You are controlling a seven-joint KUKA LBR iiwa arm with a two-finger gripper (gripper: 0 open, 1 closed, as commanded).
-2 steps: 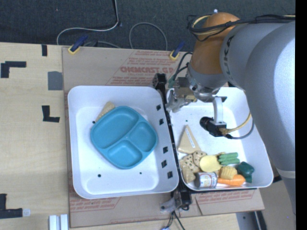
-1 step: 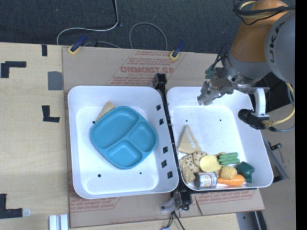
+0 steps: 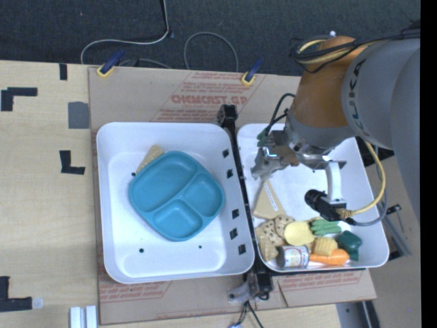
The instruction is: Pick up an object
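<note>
Now, two white bins on a cardboard-topped bench [image 3: 198, 94], dark carpet beyond; below the gripper [image 3: 263, 166], grip hidden, lies a pale tan wedge [image 3: 270, 202] among toy foods.

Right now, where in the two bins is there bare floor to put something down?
Left bin: bare strips around the blue plate, widest along the near wall. Right bin: a bare patch between the arm and the toy food; its near end is crowded.

I see two clamps, yellow [image 3: 105, 69] and blue [image 3: 251, 70], gripping the cardboard sheet [image 3: 198, 98] along its far edge, where thin cables [image 3: 162, 19] loop across dark carpet.
</note>
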